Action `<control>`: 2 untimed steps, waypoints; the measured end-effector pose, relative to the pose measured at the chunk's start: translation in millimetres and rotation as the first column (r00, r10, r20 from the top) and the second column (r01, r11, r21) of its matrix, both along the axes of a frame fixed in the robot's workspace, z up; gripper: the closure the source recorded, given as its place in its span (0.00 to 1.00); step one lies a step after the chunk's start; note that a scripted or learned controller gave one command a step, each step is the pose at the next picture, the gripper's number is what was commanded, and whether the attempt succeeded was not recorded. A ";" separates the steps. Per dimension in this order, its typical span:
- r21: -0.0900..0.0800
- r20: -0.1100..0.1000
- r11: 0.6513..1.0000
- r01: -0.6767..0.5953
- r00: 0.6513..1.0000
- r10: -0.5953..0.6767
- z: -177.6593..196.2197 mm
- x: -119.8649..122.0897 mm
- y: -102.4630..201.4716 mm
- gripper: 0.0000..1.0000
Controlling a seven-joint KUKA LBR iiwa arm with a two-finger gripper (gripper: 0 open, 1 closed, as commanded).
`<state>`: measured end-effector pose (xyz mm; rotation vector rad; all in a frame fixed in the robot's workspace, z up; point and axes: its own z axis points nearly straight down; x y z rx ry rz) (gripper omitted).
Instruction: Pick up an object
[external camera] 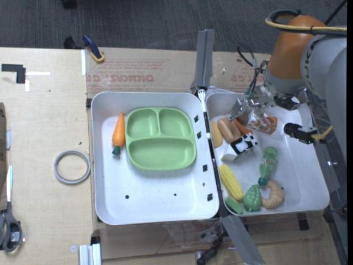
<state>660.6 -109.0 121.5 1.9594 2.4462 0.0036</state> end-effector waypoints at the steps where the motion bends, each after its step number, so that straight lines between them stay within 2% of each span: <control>1: 0.000 0.027 0.998 0.055 0.998 -0.055 -13.8 -19.0 -16.4 0.00; 2: 0.000 -0.003 0.988 -0.156 0.988 0.156 -9.9 -0.8 -51.3 0.00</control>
